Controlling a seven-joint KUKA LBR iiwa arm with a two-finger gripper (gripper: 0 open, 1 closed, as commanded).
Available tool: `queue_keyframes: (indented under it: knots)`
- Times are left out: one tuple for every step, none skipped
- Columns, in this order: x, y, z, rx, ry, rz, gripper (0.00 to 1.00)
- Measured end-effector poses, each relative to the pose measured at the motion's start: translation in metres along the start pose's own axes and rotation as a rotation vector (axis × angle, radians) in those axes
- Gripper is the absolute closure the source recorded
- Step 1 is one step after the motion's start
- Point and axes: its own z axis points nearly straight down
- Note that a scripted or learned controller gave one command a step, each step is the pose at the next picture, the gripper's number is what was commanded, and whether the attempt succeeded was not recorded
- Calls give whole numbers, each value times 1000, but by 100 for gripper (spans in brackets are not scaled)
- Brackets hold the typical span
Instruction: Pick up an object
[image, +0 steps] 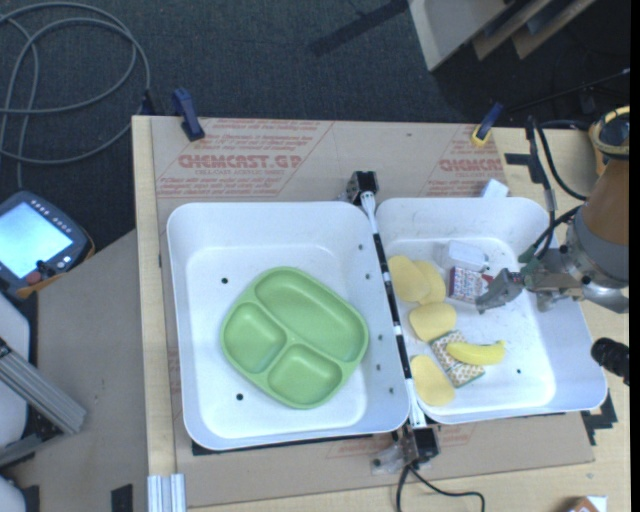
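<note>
Two white bins sit side by side on the counter (300, 150). The left bin (200, 250) holds one green three-compartment plate (293, 337). The right bin (530, 385) holds four pale yellow chip-like pieces (432, 321), one yellow banana (475, 352), its long axis running left-right with ends curved upward, and two small printed packets (466, 283). The gripper (497, 291) hovers beside the far packet; its state cannot be determined.

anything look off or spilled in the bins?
Nothing spilled or broken. The green divided plate sits askew in the left bin, turned at an angle to its walls. In the right bin the banana lies partly on a small packet, amid loosely piled yellow pieces.
</note>
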Motion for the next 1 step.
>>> queue_keyframes:
  knots:
    - [-20,8,142,-7,-2,1,0]
